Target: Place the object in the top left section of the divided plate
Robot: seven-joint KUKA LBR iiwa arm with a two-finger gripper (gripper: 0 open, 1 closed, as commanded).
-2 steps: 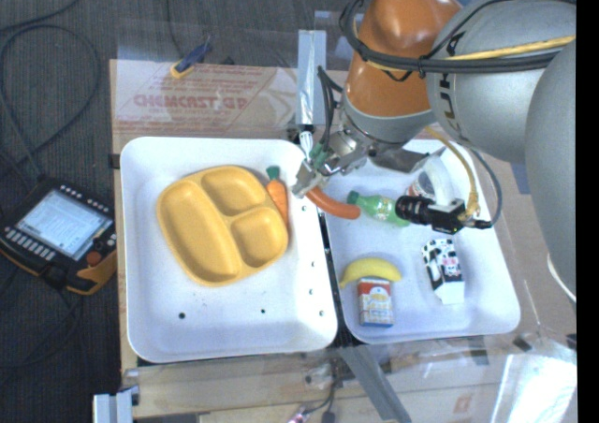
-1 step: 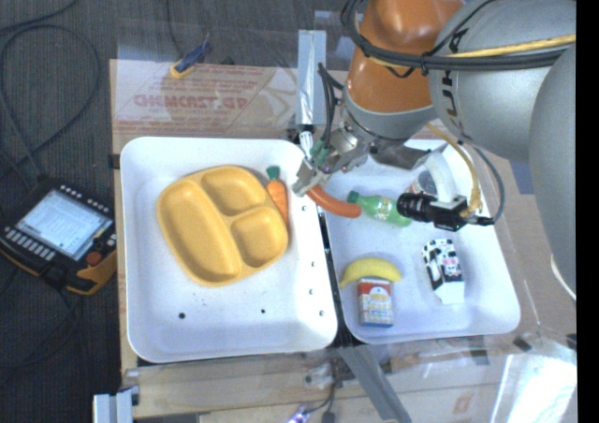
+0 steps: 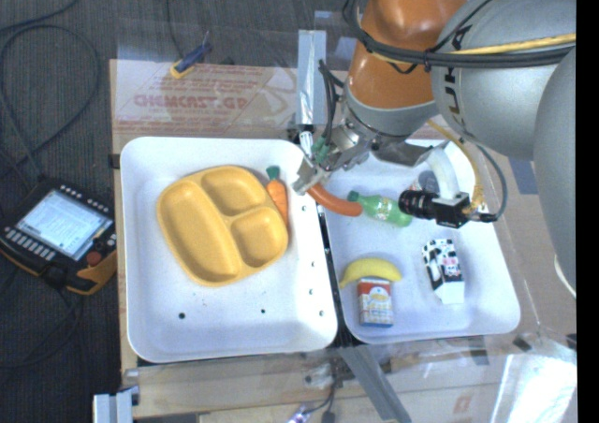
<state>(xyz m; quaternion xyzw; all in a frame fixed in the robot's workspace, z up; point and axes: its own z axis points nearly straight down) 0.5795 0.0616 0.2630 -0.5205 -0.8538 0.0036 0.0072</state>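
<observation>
Yellow divided plate [image 3: 223, 223], carrot [image 3: 278, 200] touching its right edge, gripper [image 3: 314, 171] just right of the plate, grip too blurry to tell, arm covering its top

Carrot [image 3: 277, 197] beside yellow divided plate [image 3: 223, 222]

Lighting over my bench is pretty even and bright, coming from above, so the two white bins [image 3: 225, 337] nearly blow out and shadows stay soft and short under stuff. There's a shiny glare patch on my orange band [image 3: 412, 9], and the frame is kinda soft and grainy overall. The dark floor at left stays dim.
</observation>
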